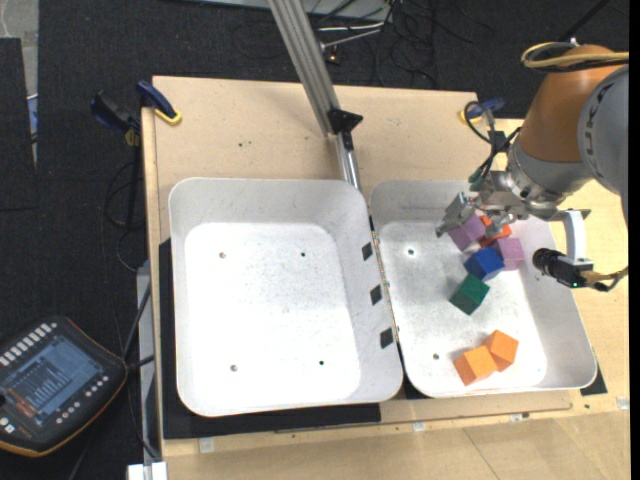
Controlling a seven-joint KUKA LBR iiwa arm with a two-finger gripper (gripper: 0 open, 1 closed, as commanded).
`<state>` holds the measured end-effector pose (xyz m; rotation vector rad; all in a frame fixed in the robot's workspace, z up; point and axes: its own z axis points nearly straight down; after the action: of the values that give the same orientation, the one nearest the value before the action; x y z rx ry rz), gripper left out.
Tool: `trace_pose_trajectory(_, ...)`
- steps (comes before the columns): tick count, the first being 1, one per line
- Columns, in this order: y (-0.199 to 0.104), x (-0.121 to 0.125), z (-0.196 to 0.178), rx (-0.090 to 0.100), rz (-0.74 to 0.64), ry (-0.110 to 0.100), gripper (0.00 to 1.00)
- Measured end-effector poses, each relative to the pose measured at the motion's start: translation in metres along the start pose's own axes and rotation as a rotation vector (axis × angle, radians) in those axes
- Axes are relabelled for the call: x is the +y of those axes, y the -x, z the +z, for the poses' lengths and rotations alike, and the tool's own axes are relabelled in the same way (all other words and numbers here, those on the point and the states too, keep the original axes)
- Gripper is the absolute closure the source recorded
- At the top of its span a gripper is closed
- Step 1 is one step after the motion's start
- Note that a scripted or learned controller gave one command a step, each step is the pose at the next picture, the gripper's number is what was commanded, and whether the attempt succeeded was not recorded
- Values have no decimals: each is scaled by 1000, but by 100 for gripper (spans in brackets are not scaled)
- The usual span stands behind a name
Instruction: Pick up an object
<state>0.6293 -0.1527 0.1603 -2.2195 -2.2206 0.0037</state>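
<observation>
Two white bins sit side by side; the right bin holds all the blocks. The gripper is low over that bin's back part, w/ a purple block apparently pinched between its fingers. Just beside: a pink block, blue block, green block. Two orange blocks sit near the front. Left bin alongside.
</observation>
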Motion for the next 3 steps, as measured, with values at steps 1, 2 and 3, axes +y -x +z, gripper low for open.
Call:
trace_pose_trajectory(1, 4, 9, 41, -6, -1, 9, 0)
trace_pose_trajectory(2, 5, 13, 41, -7, 0, 22, 0)
trace_pose_trajectory(3, 5, 14, 31, -9, -2, 27, 100)
